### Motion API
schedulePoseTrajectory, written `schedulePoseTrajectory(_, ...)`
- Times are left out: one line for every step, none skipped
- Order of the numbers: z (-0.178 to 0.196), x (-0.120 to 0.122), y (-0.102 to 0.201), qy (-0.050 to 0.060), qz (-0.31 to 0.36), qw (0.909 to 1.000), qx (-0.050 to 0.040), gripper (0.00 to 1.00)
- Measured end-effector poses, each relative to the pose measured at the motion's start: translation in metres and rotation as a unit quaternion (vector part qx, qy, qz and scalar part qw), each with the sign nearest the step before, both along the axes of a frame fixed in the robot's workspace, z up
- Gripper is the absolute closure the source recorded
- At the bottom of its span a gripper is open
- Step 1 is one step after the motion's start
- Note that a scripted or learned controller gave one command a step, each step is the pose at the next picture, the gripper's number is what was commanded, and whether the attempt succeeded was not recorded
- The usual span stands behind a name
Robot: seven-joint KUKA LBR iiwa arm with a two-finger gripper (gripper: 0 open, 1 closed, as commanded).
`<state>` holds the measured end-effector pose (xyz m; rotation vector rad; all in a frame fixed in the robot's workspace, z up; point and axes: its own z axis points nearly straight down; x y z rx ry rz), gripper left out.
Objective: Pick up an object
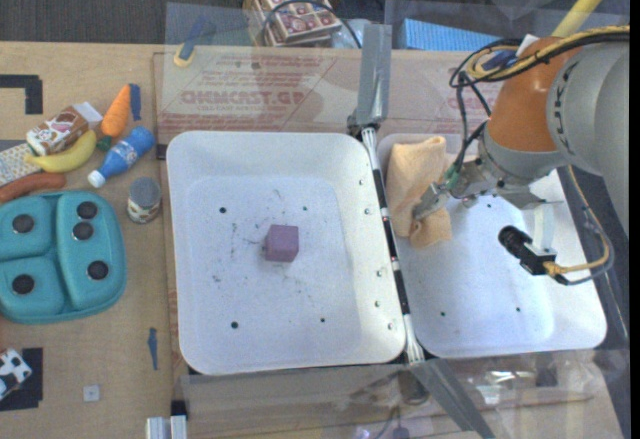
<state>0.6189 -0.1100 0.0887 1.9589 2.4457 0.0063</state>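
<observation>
- while reaching in from the right over the right bin [520, 327], gripper [437, 199] sits low at the tan cloth [415, 182], touching it near its lower edge.
- cannot tell whether released or clenched; fingers dark, thin and lost against the cloth folds, so no claim of a hold.
- tan cloth bunched against the left wall of the right bin, upper part rising toward the rim, lower lump just below the gripper.
- purple cube [281, 243] alone near the middle of the left bin [200, 167], well apart from the arm.
- judged step: the grasp attempt itself, at or just into contact with the cloth, lift not yet begun.
- next move calls for a firm pinch on a fold of cloth, then a straight rise clear of the bin wall.
- risks, as a judgement: soft cloth slipping out of a shallow pinch, or dragging along the divider between the bins.
- toys and teal tray [55, 252] on the counter [60, 77] at far left, not involved.
</observation>
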Motion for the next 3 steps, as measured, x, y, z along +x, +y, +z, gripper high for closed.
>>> schedulePoseTrajectory(-0.001,0.047,0.009,0.007,0.093,0.9956,-0.001,0.0)
schedulePoseTrajectory(0.011,0.049,0.012,0.004,0.096,0.9954,-0.0005,1.0)
schedulePoseTrajectory(0.117,0.049,0.055,0.003,0.165,0.9864,-0.0008,1.0)
